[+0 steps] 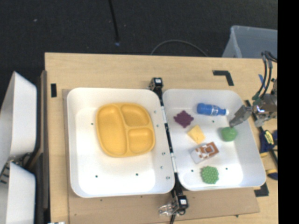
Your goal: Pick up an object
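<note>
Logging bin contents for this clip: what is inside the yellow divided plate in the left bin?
All three compartments of the yellow divided plate show bare yellow. Whatever lies under it on the left bin floor is covered.

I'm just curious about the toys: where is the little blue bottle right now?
The blue bottle lies on its side near the far edge of the right bin, right of the purple piece and above the yellow block.

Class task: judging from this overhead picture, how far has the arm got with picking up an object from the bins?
Done: nothing is lifted yet; the blue plastic bottle, purple block, yellow wedge and bumpy green ball all lie in the right white bin. In hand: the gripper is low at that bin's right side, just above the smooth green ball. Left: closing on an object and raising it.
</note>
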You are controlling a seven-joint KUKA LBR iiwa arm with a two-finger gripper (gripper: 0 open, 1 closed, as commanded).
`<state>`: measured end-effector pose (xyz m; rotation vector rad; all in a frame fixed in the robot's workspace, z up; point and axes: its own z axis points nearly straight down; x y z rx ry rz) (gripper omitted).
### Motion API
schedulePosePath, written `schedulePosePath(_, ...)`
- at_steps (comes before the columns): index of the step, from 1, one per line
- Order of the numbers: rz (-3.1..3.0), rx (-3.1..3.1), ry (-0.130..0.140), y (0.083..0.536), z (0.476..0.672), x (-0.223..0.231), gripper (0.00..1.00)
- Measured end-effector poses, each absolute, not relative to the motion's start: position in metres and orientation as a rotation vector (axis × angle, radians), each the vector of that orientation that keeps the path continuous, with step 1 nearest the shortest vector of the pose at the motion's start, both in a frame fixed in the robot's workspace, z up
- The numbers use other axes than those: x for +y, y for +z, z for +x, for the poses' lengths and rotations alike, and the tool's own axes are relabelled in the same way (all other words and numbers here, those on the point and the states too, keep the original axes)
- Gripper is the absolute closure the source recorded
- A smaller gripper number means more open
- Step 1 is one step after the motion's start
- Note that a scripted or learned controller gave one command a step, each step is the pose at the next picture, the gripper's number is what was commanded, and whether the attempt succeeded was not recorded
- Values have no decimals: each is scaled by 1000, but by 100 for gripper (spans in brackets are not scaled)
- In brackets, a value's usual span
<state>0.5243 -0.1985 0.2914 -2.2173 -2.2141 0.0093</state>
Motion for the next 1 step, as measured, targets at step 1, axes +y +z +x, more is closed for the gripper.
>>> schedulePosePath(1, -2221, -2225, 0, 298, 526, -198, 0)
